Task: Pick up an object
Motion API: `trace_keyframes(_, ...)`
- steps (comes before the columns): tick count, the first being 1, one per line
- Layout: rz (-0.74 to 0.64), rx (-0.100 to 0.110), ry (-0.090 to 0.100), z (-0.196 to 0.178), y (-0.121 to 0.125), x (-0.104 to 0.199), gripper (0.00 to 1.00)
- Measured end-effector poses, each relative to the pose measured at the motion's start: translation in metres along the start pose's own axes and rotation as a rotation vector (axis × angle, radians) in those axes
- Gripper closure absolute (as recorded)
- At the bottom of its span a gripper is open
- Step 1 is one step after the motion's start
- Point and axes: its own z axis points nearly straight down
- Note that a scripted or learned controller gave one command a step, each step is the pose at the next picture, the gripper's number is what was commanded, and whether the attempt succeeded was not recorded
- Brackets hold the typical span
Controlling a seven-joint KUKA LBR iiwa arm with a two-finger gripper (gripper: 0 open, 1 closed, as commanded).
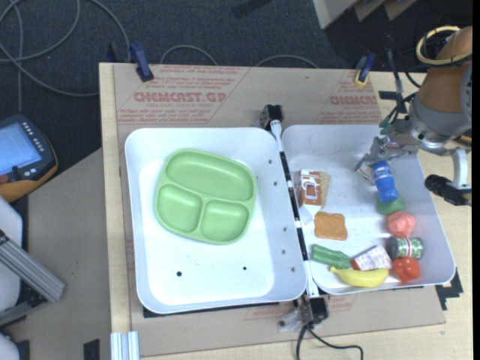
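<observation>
I'm seeing the gripper (377,154) hanging with jaws spread, nothing between them, in the right bin (442,272). The blue bottle (385,181) is lying just below-right of the fingertips, its long axis running toward the near rim, nearly touching.

Red print reading "CHEMCAST GP" appears twice on the brown paper-covered board (225,88) under the two white bins, once near the upper left of the board and once, partly cut off, near its upper right. Labels on the small packages are too blurred to read.
</observation>
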Motion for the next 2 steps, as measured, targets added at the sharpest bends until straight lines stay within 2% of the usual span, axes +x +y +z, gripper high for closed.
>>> trace_keyframes(1, 0.000, -0.021, -0.007, 0.0069, -0.0065, 0.0034, 0.00)
trace_keyframes(2, 0.000, -0.022, -0.005, 0.0139, -0.0159, 0.0109, 0.00)
